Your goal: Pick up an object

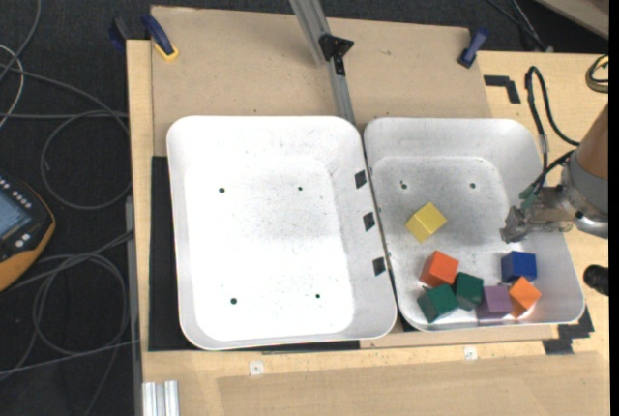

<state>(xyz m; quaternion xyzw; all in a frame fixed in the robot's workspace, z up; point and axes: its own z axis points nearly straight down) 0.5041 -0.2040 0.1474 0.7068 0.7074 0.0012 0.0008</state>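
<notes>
Currently gripper [515,222] hovers just above the blue cube [519,265] in the right bin [387,138]; finger state: cannot tell. Risk: cubes clustered tight, fingers may jam on the neighbouring orange cube [524,292].

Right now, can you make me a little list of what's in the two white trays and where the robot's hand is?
left bin: white, speckled, no blocks in it
right bin: holds seven blocks
yellow block: alone, near the middle
orange block: front cluster
green blocks: two, front cluster
purple block: front edge
blue block: right side
second orange block: beside purple
gripper: right side, just above the blue block
</notes>
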